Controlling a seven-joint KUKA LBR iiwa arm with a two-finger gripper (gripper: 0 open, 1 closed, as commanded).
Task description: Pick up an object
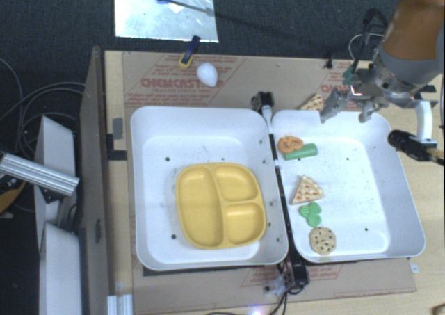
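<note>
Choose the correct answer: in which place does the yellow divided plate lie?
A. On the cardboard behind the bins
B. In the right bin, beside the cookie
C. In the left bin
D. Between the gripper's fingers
C: the yellow divided plate lies flat inside the left bin, while the cookie lies in the right bin.
</note>
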